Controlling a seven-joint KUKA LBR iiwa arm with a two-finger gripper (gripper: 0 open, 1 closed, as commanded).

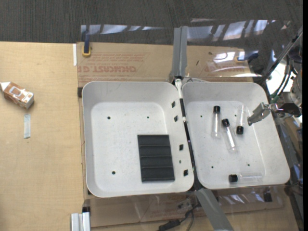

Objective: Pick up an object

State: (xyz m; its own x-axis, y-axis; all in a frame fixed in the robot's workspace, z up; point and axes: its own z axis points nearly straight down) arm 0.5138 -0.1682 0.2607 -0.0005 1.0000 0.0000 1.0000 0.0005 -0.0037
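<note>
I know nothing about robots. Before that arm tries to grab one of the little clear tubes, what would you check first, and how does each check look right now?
1. Targets present: ok. Several clear tubes with black caps lie in the right bin.
2. Gripper over the correct bin: ok. The gripper sits at the right bin's right side, near the tubes.
3. Fingers ready to close: cannot tell from this angle.
4. Nothing carried already: cannot tell; no item is visibly between its tips.
5. Tubes separated enough for a clean grab: not ok. Three lie close together mid-bin; the tube near the front edge lies alone.
6. Left bin irrelevant to this grab: ok. It holds a black ridged block, away from the arm.
</note>
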